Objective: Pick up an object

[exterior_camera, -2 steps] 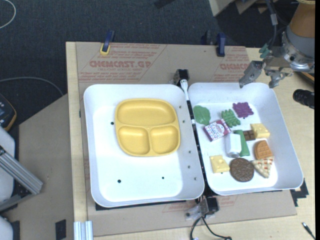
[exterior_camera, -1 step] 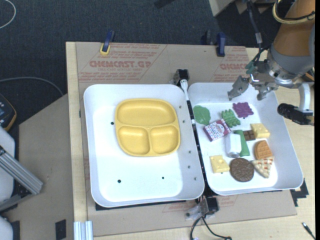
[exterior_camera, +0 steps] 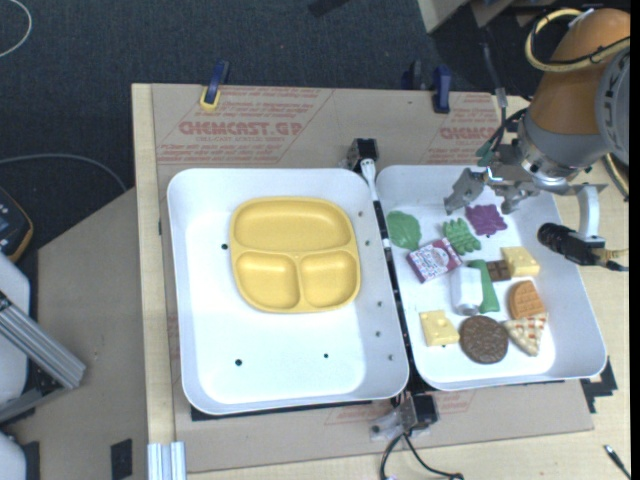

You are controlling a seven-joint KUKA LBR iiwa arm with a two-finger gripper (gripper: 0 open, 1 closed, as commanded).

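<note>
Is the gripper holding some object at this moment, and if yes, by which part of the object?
Nothing is held. The gripper hangs above the purple toy in the right bin, with nothing between its fingers.

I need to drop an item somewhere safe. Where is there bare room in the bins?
Left bin: bare floor around the yellow tray, widest along its near edge. Right bin: crowded mid-floor with toy food; the gripper hovers above the purple piece.

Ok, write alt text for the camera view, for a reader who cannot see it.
A grey and orange robot arm's gripper hovers, fingers spread, over a purple toy in the right white bin, which holds small toy foods. The left white bin holds a yellow three-compartment tray.
</note>
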